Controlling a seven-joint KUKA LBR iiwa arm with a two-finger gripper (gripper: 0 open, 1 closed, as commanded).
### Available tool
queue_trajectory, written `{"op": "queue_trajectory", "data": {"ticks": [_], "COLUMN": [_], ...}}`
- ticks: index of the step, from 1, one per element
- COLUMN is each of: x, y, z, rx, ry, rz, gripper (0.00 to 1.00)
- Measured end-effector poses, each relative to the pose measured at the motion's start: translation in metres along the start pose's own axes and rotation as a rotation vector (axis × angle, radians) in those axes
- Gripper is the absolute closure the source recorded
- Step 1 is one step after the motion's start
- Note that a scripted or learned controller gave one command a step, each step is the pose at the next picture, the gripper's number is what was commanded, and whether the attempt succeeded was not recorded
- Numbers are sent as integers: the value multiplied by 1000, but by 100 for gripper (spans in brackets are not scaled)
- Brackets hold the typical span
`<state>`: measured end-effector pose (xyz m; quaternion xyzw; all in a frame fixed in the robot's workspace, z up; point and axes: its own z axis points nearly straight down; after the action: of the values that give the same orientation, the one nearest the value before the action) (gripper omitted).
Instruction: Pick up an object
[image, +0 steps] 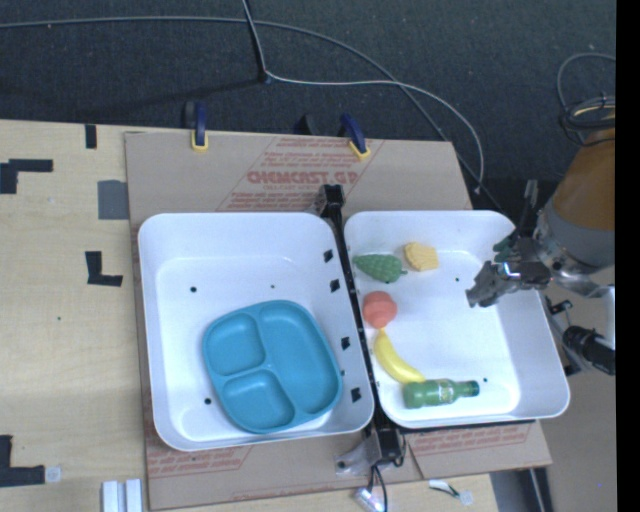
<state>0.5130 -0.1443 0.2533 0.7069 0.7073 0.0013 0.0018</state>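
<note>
toys sit in the right bin: a green leafy veg and a yellow corn near the far wall, a round peach, a banana and a green bottle lying by the near wall. the gripper hangs over bare white floor at the right side, holding nothing. the left bin holds a smooth blue tray. both bins rest on brown cardboard.

A blue divided plate is seen in the left white bin at lower centre. Brown cardboard is clamped beneath both bins by two blue-and-yellow clamps.
</note>
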Motion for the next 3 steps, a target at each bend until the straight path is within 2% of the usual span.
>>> {"op": "queue_trajectory", "data": {"ticks": [3], "x": [168], "y": [-7], "z": [21], "rx": [6], "ry": [2], "rz": [-4], "gripper": [100]}}
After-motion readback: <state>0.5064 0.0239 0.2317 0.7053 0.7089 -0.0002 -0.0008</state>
